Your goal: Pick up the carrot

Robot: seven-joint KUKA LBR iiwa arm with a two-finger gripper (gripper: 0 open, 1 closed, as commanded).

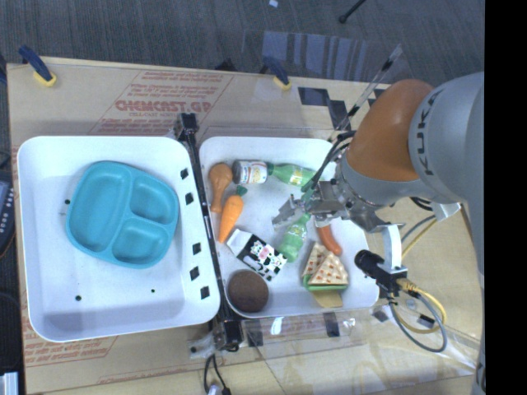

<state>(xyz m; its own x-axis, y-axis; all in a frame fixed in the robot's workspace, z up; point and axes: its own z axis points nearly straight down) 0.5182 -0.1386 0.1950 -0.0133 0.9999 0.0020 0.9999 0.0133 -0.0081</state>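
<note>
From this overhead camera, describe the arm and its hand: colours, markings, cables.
The arm is a thick grey body with a rounded orange band above the wrist and dark lettering on the grey shell beside it. The hand is bare grey metal, small and angular. A black fitting sits lower on the wrist, with yellow and black cables looping from it.

Two bins sit side by side on the worktop (123, 97). The left bin (41, 286) holds a divided plate (122, 212). In the right bin (263, 151), the carrot (230, 216) lies along the left wall, just before a bread roll (219, 179). A bottle (268, 173) lies at the back. A milk carton (262, 255) sits before the carrot, a round brown item (247, 291) at the front wall. A sandwich (326, 268) lies front right, beneath the gripper (309, 208).
</note>
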